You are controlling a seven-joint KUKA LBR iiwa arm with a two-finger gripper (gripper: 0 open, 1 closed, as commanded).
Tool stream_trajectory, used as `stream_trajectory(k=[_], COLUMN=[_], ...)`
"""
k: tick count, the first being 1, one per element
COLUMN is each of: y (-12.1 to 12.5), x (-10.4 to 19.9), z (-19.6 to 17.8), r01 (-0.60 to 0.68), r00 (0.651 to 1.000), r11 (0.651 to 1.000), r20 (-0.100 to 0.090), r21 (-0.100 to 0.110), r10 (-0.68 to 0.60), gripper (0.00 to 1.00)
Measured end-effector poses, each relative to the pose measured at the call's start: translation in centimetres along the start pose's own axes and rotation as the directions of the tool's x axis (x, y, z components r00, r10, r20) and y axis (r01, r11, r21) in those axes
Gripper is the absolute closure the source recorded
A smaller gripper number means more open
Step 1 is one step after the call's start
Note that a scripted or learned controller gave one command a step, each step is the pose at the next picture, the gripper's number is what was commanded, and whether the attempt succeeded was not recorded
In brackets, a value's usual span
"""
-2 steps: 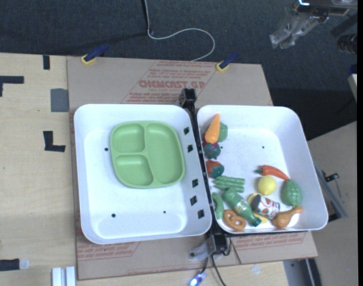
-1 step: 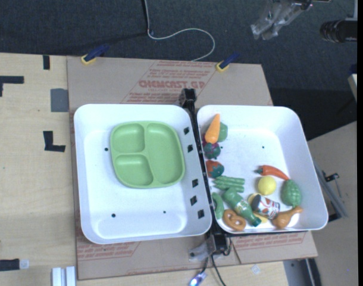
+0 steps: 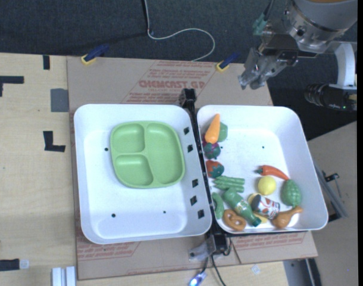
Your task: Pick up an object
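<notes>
Camera view: the gripper [image 3: 254,78] hangs at upper right of the frame, above the cardboard [image 3: 169,82] beyond the right bin [image 3: 288,121]; finger state cannot be determined. Toy foods lie along that bin's left and lower portions, including a carrot [image 3: 212,127], yellow lemon [image 3: 266,185] and red pepper [image 3: 273,171]. The left bin [image 3: 89,159] holds a green divided plate [image 3: 147,154].

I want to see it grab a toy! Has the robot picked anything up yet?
Not yet. The gripper hangs above the bench, behind the right bin, with nothing between its fingers. The toy food, like the carrot, lies in that bin. Reaching down and grabbing one is left.
</notes>
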State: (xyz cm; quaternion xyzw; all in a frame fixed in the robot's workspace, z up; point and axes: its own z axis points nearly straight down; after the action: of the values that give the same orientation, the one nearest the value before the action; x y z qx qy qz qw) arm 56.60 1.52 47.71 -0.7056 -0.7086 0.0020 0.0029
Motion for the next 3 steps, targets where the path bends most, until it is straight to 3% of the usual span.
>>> stream_trajectory(k=[1,2,3], y=[3.3,-1.6,0.5], x=[4.6,11.5,18.0], z=[-5.0,-2.5,-5.8], r01=[0.002,0.005,0.004], r00=[1.0,1.0,1.0], r11=[1.0,1.0,1.0], r20=[0.0,0.0,0.0], r21=[-0.012,-0.002,-0.009], r10=[-0.002,-0.005,-0.004], gripper=[1.0,1.0,1.0])
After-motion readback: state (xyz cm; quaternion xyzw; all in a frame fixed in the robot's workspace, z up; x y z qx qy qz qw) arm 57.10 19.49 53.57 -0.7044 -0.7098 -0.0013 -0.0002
